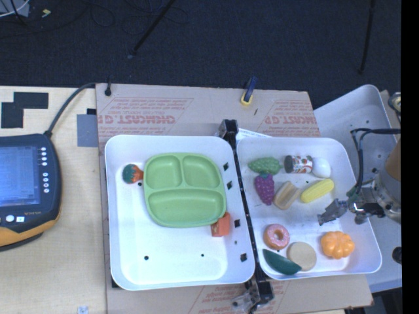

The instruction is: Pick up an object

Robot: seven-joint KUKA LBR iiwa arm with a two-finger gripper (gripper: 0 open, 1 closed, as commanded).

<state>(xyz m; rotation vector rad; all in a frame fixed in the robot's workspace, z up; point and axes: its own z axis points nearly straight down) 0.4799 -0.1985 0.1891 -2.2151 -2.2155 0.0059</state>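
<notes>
My gripper hangs over the right side of the right bin, just above an orange pumpkin. Its two dark fingers stand apart, open, with nothing between them. To its left lie a yellow corn cob, a tan bread roll, purple grapes and a green leafy vegetable. A small can and a white egg sit at the back. A pink donut, a round tan cookie and a dark green piece lie at the front.
The left bin holds a green divided plate, a red and green ball and an orange block. A control pendant rests on the bench at the far left. A yellow clamp stands behind the bins.
</notes>
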